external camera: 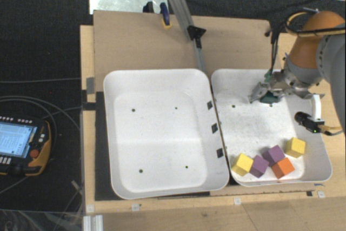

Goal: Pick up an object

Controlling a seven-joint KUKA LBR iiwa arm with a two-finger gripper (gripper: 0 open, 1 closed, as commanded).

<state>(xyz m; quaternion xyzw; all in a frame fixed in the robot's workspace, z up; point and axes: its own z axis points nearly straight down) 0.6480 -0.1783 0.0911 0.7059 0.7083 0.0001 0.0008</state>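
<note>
Wooden bench point(238, 35), two white bins, gripper point(266, 96) over right bin point(324, 170), finger state unclear, blocks point(270, 159) near front

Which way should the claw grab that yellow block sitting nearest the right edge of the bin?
Probably from straight above, closing on two opposite flat sides of the yellow block. It sits slightly apart from the purple block and orange block, so its upper-right faces look freest. The bin wall is close, so a side approach seems cramped.
</note>
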